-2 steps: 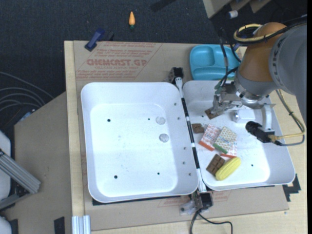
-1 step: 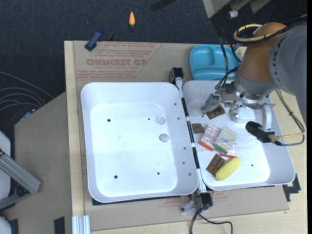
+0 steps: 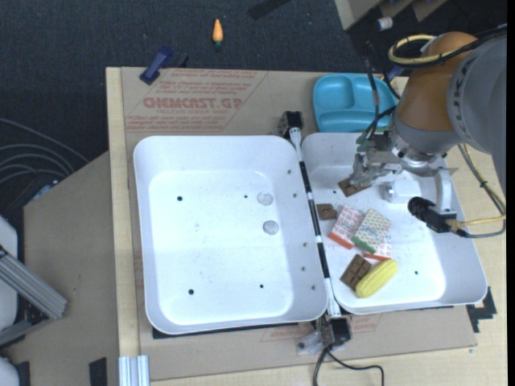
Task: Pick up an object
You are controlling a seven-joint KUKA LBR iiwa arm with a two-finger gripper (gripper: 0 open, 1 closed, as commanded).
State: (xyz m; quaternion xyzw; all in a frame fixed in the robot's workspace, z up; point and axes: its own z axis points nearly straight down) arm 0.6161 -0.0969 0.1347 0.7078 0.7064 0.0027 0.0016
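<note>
My gripper (image 3: 364, 174) reaches down into the back of the right bin (image 3: 459, 276), under the orange-banded wrist. A small brown piece (image 3: 348, 187) lies right at its tip, touching or nearly so. In front of it sit a brown block (image 3: 326, 211), two patterned packets (image 3: 349, 223) (image 3: 374, 230), a red and green bit (image 3: 372, 249), a dark brown bar (image 3: 353, 272) and a yellow corn cob (image 3: 376, 278).
The left bin (image 3: 161, 167) holds two small silver discs (image 3: 265, 199) (image 3: 270, 228). A blue tray (image 3: 346, 103) stands behind the right bin. A black cable end (image 3: 426, 213) hangs over the right bin's right half. A blue item (image 3: 155, 67) lies at the bench's back left edge.
</note>
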